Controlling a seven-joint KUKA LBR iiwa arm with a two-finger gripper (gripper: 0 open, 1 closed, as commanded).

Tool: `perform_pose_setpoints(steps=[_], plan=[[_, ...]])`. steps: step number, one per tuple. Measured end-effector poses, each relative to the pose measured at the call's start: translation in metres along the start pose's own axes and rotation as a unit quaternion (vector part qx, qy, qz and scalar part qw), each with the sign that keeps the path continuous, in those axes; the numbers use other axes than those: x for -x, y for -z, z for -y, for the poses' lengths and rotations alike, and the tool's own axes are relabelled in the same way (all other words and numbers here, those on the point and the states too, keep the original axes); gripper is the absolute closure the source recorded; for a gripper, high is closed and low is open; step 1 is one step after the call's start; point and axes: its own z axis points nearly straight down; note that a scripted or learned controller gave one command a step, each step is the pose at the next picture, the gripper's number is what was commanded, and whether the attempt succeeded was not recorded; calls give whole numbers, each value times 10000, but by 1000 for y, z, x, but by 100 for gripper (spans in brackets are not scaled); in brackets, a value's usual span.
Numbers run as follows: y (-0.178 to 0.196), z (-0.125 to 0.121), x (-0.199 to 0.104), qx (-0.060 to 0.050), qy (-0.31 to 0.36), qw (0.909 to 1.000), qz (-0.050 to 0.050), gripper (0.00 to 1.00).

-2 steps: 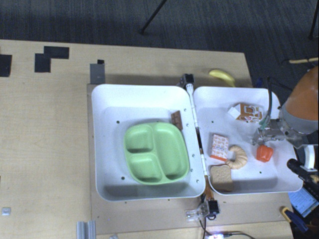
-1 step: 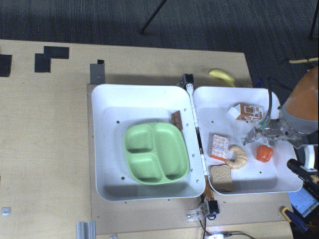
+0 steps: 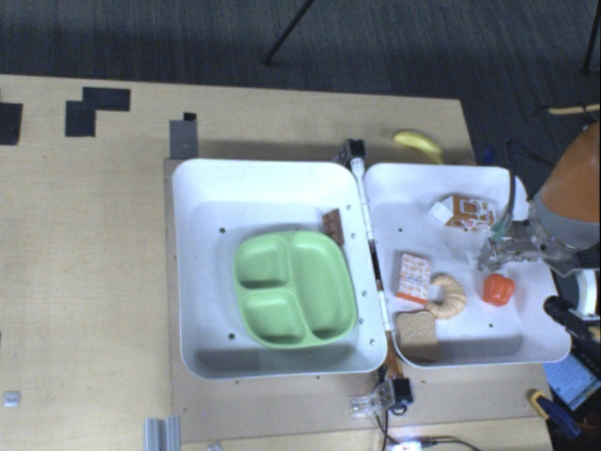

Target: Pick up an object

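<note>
Gripper (image 3: 495, 252) sited low in right bin (image 3: 535, 346), just above orange object (image 3: 498, 289), open/shut state not discernible; nothing seen held, so pick judged not yet done, grasp & lift outstanding.

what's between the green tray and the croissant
In the camera view, the bins' rims and a small red-patterned card lie between the green tray and the croissant.

Even, soft overhead light, faint shadows inside the bins (image 3: 188, 252), slightly blurry picture.
</note>
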Motion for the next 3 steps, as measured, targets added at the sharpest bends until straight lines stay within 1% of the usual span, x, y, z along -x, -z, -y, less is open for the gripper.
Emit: perform_pose_setpoints(steps=[1, 2, 3], plan=[[0, 0, 0, -2, 3, 10000, -1, 0], [-21, 60, -50, -35, -18, 10000, -8, 0], [-9, 57, -50, -2, -19, 10000, -2, 100]])
